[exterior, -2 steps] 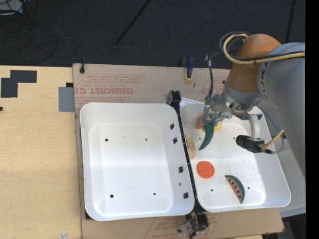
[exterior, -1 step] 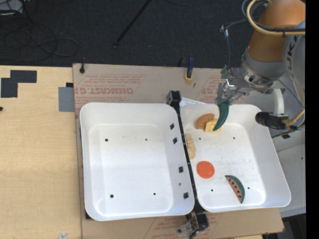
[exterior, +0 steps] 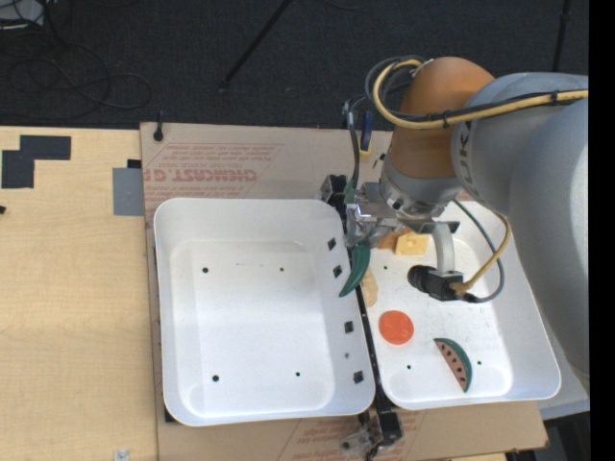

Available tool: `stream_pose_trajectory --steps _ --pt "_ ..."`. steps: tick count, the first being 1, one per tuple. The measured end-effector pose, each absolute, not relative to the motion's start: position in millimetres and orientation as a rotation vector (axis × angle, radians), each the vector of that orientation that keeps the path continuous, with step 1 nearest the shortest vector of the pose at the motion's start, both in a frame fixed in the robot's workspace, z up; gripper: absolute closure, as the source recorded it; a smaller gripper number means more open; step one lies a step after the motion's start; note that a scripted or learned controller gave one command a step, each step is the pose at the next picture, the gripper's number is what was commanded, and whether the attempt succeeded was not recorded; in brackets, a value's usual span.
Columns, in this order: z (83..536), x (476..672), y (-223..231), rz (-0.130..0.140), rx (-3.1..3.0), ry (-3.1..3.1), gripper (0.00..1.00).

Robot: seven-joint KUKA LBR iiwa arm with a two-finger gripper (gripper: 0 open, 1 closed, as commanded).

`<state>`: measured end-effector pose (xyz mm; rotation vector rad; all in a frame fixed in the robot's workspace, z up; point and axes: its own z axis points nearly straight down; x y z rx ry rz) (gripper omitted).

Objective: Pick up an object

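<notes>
Here, you had two white bins side by side on the bench: the left bin [exterior: 192, 257] and the right bin [exterior: 524, 353]. Take the divider [exterior: 357, 339], the strip where their inner rims met, as your landmark.

Count of loose items: four, all on the right-bin side of the divider.
1. One orange-red disc [exterior: 396, 327], just right of the divider, near its middle.
2. One watermelon slice [exterior: 454, 361], farther right of the divider than the disc and toward the near end.
3. One yellow cheese-like wedge [exterior: 412, 245], right of the divider at its far end, partly under the wrist.
4. One pale tan piece [exterior: 370, 286], touching or almost touching the divider's right side; its shape could not be made out.

One further item, a green curved object [exterior: 358, 269], hung directly over the divider, its lower tip pointing toward the left bin.

One arm [exterior: 500, 142] reached in from the right. Its gripper [exterior: 361, 230] sat above the divider's far half, fingers clenched on the upper end of the green curved object, which dangled below them.
</notes>
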<state>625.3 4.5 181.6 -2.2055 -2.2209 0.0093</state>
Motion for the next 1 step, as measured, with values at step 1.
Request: stream_pose_trajectory --steps 1 --pt "254.3 621.0 36.0 -0.005 -2.218 -2.226 1.00"
